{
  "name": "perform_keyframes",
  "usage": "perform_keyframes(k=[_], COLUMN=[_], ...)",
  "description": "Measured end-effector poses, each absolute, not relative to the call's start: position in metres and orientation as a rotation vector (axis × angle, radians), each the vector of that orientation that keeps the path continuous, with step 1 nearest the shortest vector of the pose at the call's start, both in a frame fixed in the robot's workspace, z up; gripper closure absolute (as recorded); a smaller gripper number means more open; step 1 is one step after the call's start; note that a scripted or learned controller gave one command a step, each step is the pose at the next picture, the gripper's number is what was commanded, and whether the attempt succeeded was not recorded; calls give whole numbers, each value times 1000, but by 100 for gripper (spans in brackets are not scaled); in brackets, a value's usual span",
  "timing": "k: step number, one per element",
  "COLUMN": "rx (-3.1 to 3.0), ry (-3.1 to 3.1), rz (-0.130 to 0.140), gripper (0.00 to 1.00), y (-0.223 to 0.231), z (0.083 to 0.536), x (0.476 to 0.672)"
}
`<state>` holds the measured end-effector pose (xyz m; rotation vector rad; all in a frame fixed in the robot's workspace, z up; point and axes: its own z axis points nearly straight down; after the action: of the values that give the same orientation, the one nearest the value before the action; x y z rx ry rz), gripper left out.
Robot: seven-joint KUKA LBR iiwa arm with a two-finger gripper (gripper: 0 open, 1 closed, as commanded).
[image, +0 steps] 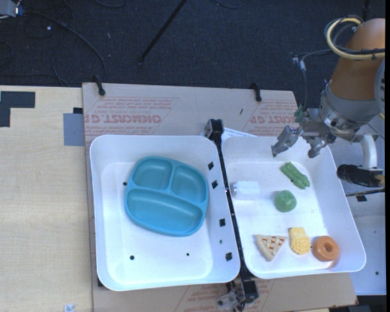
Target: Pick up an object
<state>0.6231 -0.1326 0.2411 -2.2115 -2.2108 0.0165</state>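
Arm: grey KUKA arm (pixel 354 77) with the orange band at top right, reaching in over the far right corner of the right bin.
Gripper: gripper (pixel 299 145) hangs above the far edge of the right bin (pixel 351 239); its two fingers are spread apart, one tip toward the bin's middle, the other toward its right wall, with nothing between them.
Right bin: the landmark for the items below; shallow, white, touching the left bin along a black divider strip (pixel 222 200).
Green pickle-shaped piece: elongated green toy (pixel 294 175) lies in the far half of the right bin, just below the gripper's fingers, tilted diagonally, apart from them.
Green round piece: small round green toy (pixel 285 201) sits near the middle of the right bin, just nearer the camera than the elongated one.
White block: pale, small block (pixel 245 189) lies at the right bin's left side, close to the divider.
Waffle wedge: tan triangular waffle toy (pixel 270 246) rests in the right bin's near half, toward the left.
Corn: yellow corn toy (pixel 299 240) sits just right of the waffle wedge, in the near half.
Doughnut: orange ring doughnut (pixel 325 248) lies in the right bin's near right corner, just beside the corn.
Left bin: left bin (pixel 110 265) sits left of the right bin and holds a blue divided plate (pixel 166 195), flat, roughly central.
Bench: both bins rest on a cardboard sheet (pixel 149 112) on the bench.
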Motion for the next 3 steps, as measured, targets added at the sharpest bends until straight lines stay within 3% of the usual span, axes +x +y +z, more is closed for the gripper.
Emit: perform_keyframes(k=[1, 3], rx=[-2215, -2213], ry=[-2218, -2214], rz=[7, 12], gripper=[0, 0], y=[-133, -133], z=[247, 138], x=[625, 631])
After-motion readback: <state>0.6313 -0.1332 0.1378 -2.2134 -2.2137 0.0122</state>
